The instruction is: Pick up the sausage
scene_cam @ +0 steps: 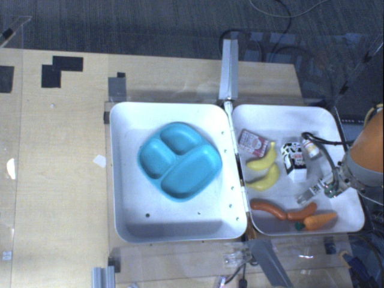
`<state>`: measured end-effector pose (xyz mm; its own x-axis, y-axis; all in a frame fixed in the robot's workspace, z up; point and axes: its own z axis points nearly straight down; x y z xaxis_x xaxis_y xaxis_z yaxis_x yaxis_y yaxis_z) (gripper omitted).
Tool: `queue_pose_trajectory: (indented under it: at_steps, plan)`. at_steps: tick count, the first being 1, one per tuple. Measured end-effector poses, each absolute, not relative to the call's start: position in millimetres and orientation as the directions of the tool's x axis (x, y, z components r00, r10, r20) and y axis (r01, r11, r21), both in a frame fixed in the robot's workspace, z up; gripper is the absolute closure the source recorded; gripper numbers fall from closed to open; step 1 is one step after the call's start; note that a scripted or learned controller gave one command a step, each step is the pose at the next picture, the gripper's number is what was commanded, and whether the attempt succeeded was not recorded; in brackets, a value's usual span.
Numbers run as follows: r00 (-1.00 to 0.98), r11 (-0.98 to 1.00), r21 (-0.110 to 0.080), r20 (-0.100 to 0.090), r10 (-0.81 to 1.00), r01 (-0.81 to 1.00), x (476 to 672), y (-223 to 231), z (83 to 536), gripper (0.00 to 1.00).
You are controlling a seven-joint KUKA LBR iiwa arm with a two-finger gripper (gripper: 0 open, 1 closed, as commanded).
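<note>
The arm (367,155) is cut off by the right edge, and the small packet's (252,141) label is too blurred to read.

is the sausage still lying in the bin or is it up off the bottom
Lying in the bin. The sausage rests flat on the right bin's floor near its front wall, beside the carrot. The gripper sits above it, apart.

bench top (60,179): pale wood, lit evenly, with a clear sheet lying over its left part. black patches (60,69) near its far left edge. floor (120,11) beyond: dark grey carpet. thin cable (288,5) looped on the carpet, upper right.
</note>
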<state>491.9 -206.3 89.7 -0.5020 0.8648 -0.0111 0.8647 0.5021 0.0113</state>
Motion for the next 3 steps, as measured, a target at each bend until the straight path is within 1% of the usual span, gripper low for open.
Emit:
queue_pose_trajectory:
  at_steps: [1, 2, 3]
  plan:
    - [-0.522, 0.522, 0.012, -0.012, 0.853, 0.853, 492.4, -206.1, 89.8, 0.00]
    - [-0.523, 0.523, 0.016, -0.014, 0.852, 0.852, 494.8, -205.0, 101.6, 1.00]
    - [-0.523, 0.523, 0.016, -0.013, 0.852, 0.852, 494.6, -205.0, 101.5, 0.00]
